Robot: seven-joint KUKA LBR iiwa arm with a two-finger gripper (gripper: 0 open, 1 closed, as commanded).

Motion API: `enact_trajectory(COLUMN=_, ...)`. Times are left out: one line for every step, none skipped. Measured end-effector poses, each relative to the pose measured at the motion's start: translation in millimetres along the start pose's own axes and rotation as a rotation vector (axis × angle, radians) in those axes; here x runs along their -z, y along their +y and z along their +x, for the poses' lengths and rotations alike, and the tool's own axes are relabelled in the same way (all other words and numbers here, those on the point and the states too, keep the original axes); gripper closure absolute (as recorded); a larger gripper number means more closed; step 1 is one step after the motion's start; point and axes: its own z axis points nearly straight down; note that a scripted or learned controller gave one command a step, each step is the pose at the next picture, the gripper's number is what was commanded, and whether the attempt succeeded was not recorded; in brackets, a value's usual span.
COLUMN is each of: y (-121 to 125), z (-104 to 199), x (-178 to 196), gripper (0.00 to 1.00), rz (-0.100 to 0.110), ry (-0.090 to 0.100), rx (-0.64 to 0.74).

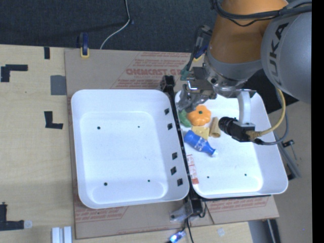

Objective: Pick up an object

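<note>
Here we see the claw (191, 96) low at the right bin's (253, 178) far left corner, just beside an orange pumpkin (199, 116) and blue bottle (199, 143); we cannot tell its opening. "KUKA" marks the arm (288, 44).

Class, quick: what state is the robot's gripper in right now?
Gripper: cannot be told; it is low over the toys at the right bin's far left corner.

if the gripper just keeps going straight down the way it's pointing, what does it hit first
Most likely the orange pumpkin-shaped toy in the right bin, or the green item beside it. The gripper hangs over that cluster, though depth is hard to judge from this slanted view.
</note>
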Motion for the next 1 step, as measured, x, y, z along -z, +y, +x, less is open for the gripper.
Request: enact_trajectory(y=-52.3, z=15.6, x=50.9, gripper=1.00, rz=-0.005, ry=0.002, rx=0.000)
